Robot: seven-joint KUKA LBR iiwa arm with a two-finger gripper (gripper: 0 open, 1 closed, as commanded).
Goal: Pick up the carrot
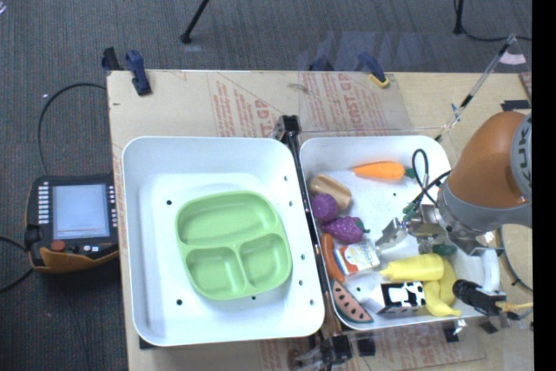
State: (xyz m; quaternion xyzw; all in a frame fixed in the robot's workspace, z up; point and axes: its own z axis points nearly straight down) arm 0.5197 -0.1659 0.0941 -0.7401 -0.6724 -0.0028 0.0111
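The carrot [380, 171] is orange with a pointed left end and lies flat near the far wall of the right bin [373, 143]. My gripper [396, 231] hangs low over the middle of that bin, below and slightly right of the carrot and apart from it. Nothing shows held in the gripper. The grey wrist and orange band [488, 159] rise behind it to the right. A black cable loop [420, 162] sits just right of the carrot's thick end.
The right bin also holds a bread roll [331, 187], purple grapes [345, 228], a small carton [358, 257], a yellow bottle [415, 268], a banana [444, 297] and a watermelon slice [352, 305]. A green divided plate [233, 241] lies in the left bin [139, 187].
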